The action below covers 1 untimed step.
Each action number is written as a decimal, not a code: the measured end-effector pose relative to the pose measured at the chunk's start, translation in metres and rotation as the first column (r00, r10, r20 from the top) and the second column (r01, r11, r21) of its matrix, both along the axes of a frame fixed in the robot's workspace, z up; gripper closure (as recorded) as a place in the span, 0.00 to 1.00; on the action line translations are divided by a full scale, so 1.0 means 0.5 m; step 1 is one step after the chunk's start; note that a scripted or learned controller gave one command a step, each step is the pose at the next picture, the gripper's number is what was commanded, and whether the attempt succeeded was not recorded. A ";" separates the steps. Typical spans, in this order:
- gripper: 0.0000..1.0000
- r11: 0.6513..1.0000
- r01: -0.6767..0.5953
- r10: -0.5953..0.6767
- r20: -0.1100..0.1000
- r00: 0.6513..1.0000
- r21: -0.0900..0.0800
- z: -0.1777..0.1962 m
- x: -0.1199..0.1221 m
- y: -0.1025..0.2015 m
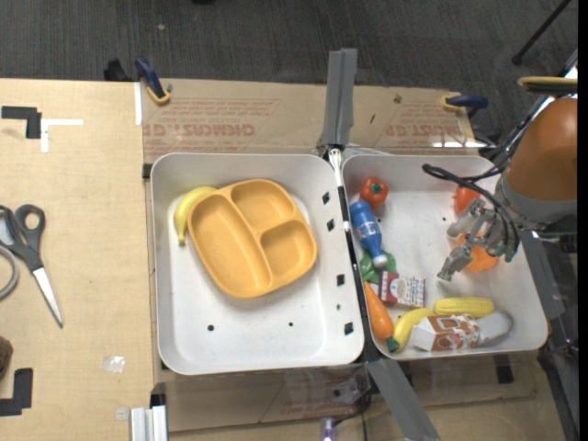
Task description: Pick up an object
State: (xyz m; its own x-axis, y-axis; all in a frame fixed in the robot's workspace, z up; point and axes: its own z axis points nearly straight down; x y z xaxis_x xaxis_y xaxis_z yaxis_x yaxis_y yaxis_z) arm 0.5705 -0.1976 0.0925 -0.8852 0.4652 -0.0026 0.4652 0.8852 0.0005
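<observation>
Nearest of all is a white and brown carton (447, 333), lying on its side at the near edge of the right bin (418, 175). A small yellow banana (407, 323) touches its left end, and a corn cob (464, 307) lies just behind it.

Far over on the left, a pair of scissors (34, 256) rests on the bench. Next comes the left bin (248, 343). It holds a yellow plate (248, 237) with three parts, and a big banana (188, 208) curls around the plate's left side.

In the right bin, a blue bottle (366, 229) lies along the left wall, pointing near and far. A red tomato (373, 191) sits behind it. A carrot (378, 312) lies closer, and a little red and white box (403, 289) sits just right of the carrot.

Then comes the gripper (462, 244), low over the right side of this bin. One cannot tell if it is open or shut. An orange toy (480, 259) is right up against it, on its right and a bit nearer. It looks like the best thing to pick, since it is the closest one. It is too hidden to tell whether the gripper has it yet. The gripper seems to need only a small move right and toward the near side to get around it. The toy looks round, so no side looks better to grab.
</observation>
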 end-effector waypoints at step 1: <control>0.00 1.000 0.019 -0.019 0.001 1.000 0.001 0.000 0.001 0.001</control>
State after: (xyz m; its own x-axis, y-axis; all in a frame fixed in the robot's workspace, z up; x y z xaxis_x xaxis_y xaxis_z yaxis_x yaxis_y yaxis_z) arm 0.5711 -0.1974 0.0926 -0.8761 0.4821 -0.0032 0.4821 0.8761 0.0014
